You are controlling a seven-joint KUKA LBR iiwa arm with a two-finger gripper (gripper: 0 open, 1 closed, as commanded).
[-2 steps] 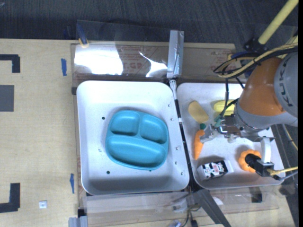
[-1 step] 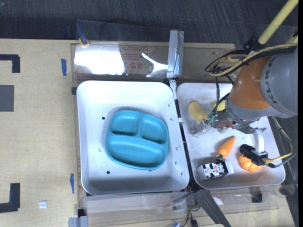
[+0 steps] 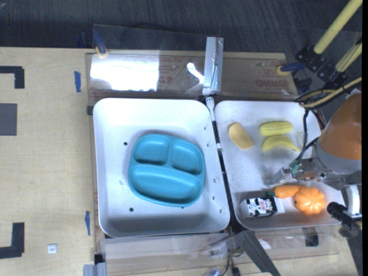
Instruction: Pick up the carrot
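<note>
The arm [image 3: 344,132] reaches in from the right over the right bin [image 3: 253,160], and the gripper [image 3: 299,172] hangs low just above the carrot [image 3: 286,191]. That carrot lies near the bin's near wall, its length running left to right, and its right end sits against a small orange pumpkin [image 3: 310,200]. Just left of it lies a small black-and-white box [image 3: 260,206]. I cannot tell how the gripper is set, because the tip is a blur of cables and metal. Nothing looks lifted, so I judge this as the approach, with the grasp not yet made. Next, it needs to drop straight onto the carrot's middle, staying clear of the pumpkin. Farther back lie a yellow piece [image 3: 241,135], a corn cob [image 3: 276,128] and a banana [image 3: 279,145], well apart. The left bin [image 3: 115,125] holds a blue divided plate [image 3: 167,168].
</note>
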